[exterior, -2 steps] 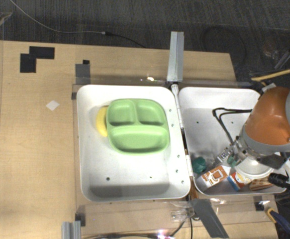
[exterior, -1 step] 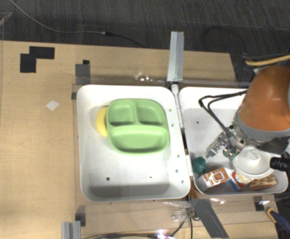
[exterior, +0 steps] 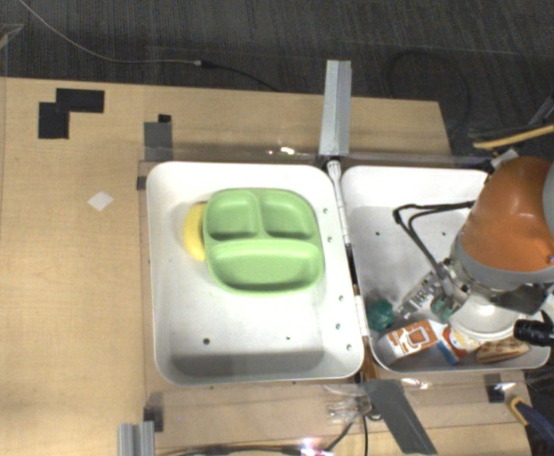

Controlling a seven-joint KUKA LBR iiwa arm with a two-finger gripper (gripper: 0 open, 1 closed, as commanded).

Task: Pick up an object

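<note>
My arm (exterior: 519,221) hangs over the right bin (exterior: 381,207), the hand (exterior: 435,295) low in the near corner above a heap of small things. The orange packet (exterior: 411,338) lies just below and left of it, a teal piece (exterior: 381,313) beside. I cannot tell how the hand is set. A green tray (exterior: 260,238) fills the left bin (exterior: 177,331).

You see bench (exterior: 58,255): pale wood grain, matt. Your two bins (exterior: 248,350): smooth white plastic, slight sheen. Green divided tray (exterior: 260,238), left bin: matt plastic. Orange band (exterior: 514,221), right of frame: glossy. Upright post (exterior: 336,107), top centre: brushed metal. Floor (exterior: 257,17), top: dark, rough weave.
</note>
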